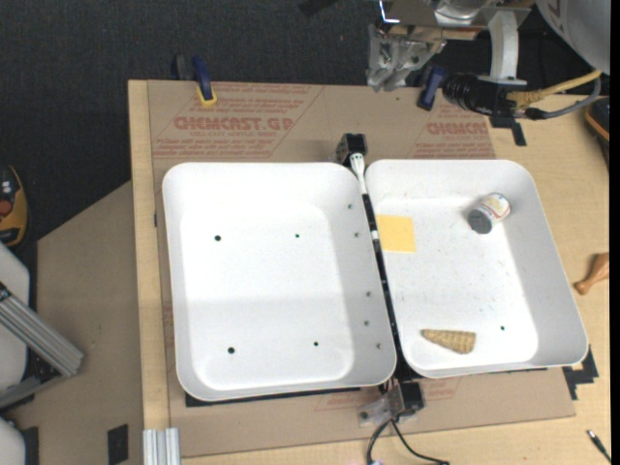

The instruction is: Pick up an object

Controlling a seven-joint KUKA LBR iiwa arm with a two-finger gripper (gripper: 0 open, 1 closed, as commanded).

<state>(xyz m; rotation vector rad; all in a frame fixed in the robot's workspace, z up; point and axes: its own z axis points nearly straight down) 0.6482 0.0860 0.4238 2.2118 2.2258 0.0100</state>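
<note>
Brown cardboard sheeting (291, 114) covers the table (601, 221), printed with red lettering, and on it sit two shallow white bins side by side. Of these, the left bin (276, 279) has only small dark dots on its floor. The right bin (465, 269) holds three things: a yellow square pad (396, 233) lying flat near its left wall, a tan cone-shaped piece (449, 339) lying on its side near the front edge, and a small grey-and-white cylindrical object (487, 211) near the back right corner. All three lie well apart from one another. The arm's claw (392, 61) hangs at the top of the view, beyond the back edge of the bins and above the cardboard, well apart from every object; whether its fingers are open or closed cannot be told. A blue clamp (203, 77) grips the cardboard's back left corner.
</note>
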